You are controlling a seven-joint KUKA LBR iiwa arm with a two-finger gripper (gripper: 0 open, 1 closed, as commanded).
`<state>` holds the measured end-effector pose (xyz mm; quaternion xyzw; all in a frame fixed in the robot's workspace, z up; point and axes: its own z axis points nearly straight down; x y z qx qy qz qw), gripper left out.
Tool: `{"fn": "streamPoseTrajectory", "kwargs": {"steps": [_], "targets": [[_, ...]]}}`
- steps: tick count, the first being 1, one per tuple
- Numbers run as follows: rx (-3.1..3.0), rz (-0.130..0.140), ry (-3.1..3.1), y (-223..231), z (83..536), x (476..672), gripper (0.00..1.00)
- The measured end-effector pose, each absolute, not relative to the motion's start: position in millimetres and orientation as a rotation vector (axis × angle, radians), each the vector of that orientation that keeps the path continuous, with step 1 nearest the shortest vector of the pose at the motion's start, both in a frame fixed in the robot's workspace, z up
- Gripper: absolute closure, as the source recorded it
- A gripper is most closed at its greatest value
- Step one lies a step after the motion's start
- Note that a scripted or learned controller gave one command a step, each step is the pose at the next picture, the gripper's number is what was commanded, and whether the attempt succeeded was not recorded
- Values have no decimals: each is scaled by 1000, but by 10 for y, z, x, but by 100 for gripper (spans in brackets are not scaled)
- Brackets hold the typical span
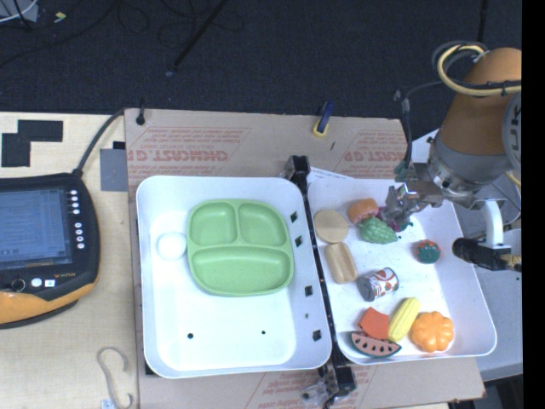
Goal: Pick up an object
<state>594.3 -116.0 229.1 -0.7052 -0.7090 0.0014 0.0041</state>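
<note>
Hovering gripper (398, 204) low in right bin (477, 313), touching green leafy toy (377, 231) beside orange piece (363, 209); opening width cannot tell.

Grey arm (477, 156) with a broad orange band (479, 109) above the wrist. Yellowish cable (456, 58) looped at the top of the band. Dark metal gripper (400, 204), small and angular. Black cylinder (481, 252) jutting out below the wrist.
</note>
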Motion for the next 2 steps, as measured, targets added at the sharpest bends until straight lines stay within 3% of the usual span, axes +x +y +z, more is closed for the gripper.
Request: {"fn": "streamPoseTrajectory", "kwargs": {"steps": [2], "targets": [[-2211, 6, -2223, -138, 2193, 6189, 100]]}}
